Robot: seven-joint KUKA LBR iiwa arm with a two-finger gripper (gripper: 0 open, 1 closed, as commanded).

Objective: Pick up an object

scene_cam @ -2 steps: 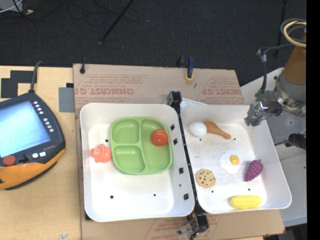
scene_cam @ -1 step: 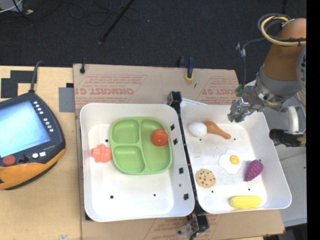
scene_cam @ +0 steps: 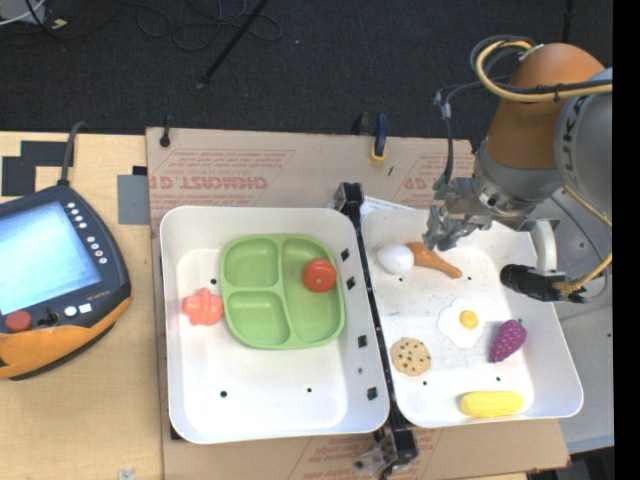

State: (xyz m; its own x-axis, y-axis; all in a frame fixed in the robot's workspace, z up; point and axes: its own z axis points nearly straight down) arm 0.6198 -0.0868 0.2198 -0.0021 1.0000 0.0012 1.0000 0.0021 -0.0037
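The arm [scene_cam: 540, 108] reached in from the right of the frame and bent down over the upper part of the right bin [scene_cam: 545, 378]. The gripper [scene_cam: 443, 236] sat low over the bin's upper left area. From this slanted view I could not tell whether the claw was spread or pressed together, and nothing could be seen held in it. An orange carrot [scene_cam: 440, 262] lay on the bin floor just below the gripper in the picture, pointing toward the lower right. Whether the gripper touched it could not be made out. A white egg [scene_cam: 395, 259] lay just left of the carrot, near the wall between the bins. Lower in the same bin were a fried egg [scene_cam: 461, 324] at the middle, a cookie [scene_cam: 409, 356] to its lower left, a bunch of purple grapes [scene_cam: 507, 340] to its right and a yellow corn cob [scene_cam: 490, 403] near the bottom edge. In the left bin [scene_cam: 260, 393] a green divided plate [scene_cam: 262, 318] held a red tomato [scene_cam: 319, 275] in its upper right compartment. A pink toy [scene_cam: 203, 308] lay against the plate's left edge. A teach pendant [scene_cam: 50, 268] with a lit screen rested at the far left of the frame.
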